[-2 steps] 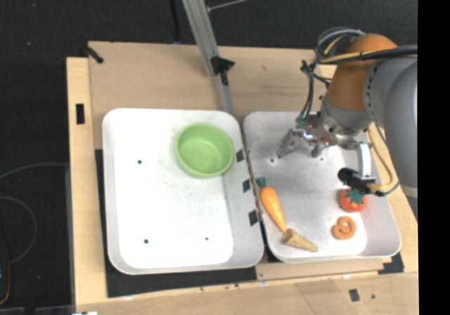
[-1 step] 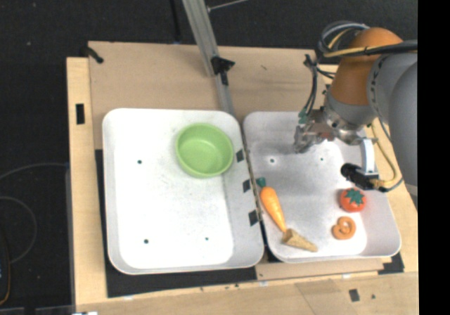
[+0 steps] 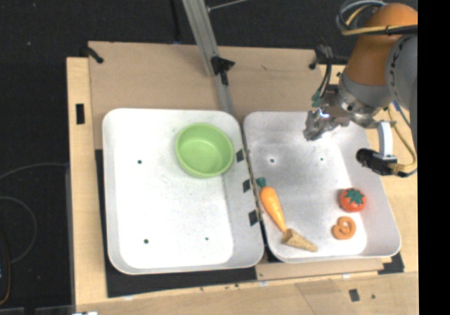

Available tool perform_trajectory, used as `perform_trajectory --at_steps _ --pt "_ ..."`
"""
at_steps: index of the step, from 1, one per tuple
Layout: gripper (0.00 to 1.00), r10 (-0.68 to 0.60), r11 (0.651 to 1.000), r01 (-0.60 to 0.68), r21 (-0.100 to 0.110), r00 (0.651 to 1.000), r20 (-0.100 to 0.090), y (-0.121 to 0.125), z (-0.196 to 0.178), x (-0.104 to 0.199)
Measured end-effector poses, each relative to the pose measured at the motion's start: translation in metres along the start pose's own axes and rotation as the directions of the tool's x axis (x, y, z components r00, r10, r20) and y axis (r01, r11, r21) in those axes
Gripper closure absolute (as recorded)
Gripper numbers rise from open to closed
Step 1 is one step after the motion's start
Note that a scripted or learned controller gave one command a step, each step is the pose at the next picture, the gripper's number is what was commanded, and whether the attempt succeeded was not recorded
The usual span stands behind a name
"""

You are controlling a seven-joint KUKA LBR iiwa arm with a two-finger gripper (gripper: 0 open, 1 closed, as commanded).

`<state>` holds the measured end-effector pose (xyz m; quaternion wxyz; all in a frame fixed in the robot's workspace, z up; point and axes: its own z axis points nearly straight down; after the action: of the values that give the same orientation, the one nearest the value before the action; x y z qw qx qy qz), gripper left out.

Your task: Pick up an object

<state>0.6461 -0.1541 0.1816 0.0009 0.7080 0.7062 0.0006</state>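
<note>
- Landmark: shallow white right-hand bin, resting on the tan wooden tabletop; every place below is given relative to it.
- End effector: grey two-finger unit on the grey arm with an orange band, poised over the bin's far right part. Whether it is released or clenched cannot be told at this size; nothing is seen held in it.
- Orange toy carrot with green top: lying flat against the bin's left wall, toward the near half. Long axis runs from far-left (green tip) to near-right. Judged the likeliest target; it lies toward the near-left of the end effector, well apart.
- Tan wedge-shaped toy piece: near the bin's near edge, just beside the carrot's blunt end.
- Red toy tomato with green stalk: near the bin's right wall, on the near side of the end effector.
- Orange ring-shaped toy pretzel: just beside the tomato, nearer the near-right corner.
- Light green plastic bowl: upright in the neighbouring shallow white left-hand bin, beyond the landmark's left wall.
- Judgement: a carrot grasp would need the fingers set across its slanted long axis.
</note>
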Motion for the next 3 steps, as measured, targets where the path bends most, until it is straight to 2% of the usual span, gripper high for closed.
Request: perform_trajectory --at_steps 1,3 --pt "1.0 -0.005 1.0 0.005 -0.005 1.0 0.0 0.002 -0.055 -0.001" --pt "1.0 -0.009 1.0 0.009 0.002 1.0 -0.002 -0.017 -0.06 0.099"
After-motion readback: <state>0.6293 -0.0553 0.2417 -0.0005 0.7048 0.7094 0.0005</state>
